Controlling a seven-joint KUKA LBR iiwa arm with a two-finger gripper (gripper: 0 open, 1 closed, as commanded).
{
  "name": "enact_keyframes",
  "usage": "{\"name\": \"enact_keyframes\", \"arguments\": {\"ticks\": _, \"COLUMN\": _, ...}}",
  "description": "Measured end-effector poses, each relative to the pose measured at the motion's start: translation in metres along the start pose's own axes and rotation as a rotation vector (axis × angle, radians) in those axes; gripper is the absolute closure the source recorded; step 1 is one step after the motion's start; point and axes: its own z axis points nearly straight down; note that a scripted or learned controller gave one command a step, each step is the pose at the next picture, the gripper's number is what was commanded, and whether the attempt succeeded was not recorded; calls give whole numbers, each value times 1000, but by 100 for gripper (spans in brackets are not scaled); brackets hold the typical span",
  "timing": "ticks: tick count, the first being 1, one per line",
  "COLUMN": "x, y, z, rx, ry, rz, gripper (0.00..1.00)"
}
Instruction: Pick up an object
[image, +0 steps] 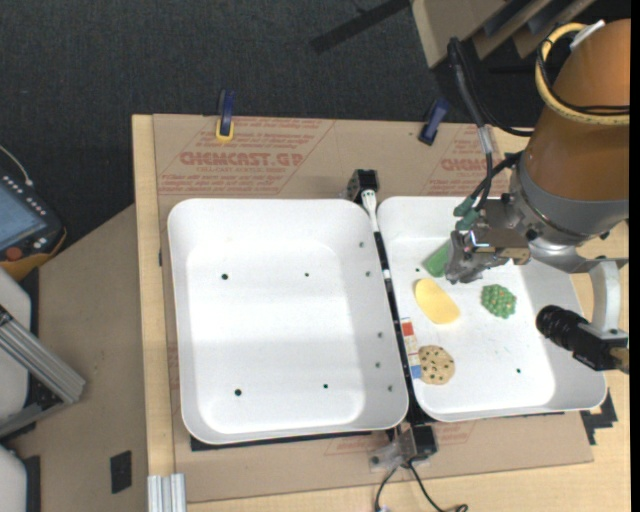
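Observation:
In the right bin (535, 395) lie a yellow oval piece (436, 301), a green bumpy broccoli-like piece (498, 300), a chocolate-chip cookie (435, 365) and a flat green piece (437, 260). My gripper (463, 268) hangs low over the bin's upper middle, just right of the flat green piece and above the yellow one. Its fingertips are dark and bunched together against the bin floor, and I see nothing gripped between them. Part of the flat green piece is hidden by the gripper.
The left bin (195, 330) sits beside the right one, with a black divider strip (385, 270) between them. A black cylindrical part (570, 335) juts over the right bin's right edge. Blue clamps (226, 112) hold the cardboard base at the back.

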Motion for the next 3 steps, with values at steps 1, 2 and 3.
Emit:
{"name": "enact_keyframes", "arguments": {"ticks": 1, "x": 0, "y": 1, "z": -10, "rx": -2, "ry": 0, "rz": 0, "gripper": 100}}
{"name": "enact_keyframes", "arguments": {"ticks": 2, "x": 0, "y": 1, "z": -20, "rx": -4, "ry": -1, "rz": -1, "gripper": 100}}
{"name": "enact_keyframes", "arguments": {"ticks": 3, "x": 28, "y": -1, "z": -31, "rx": 1, "ry": 1, "rz": -1, "gripper": 100}}
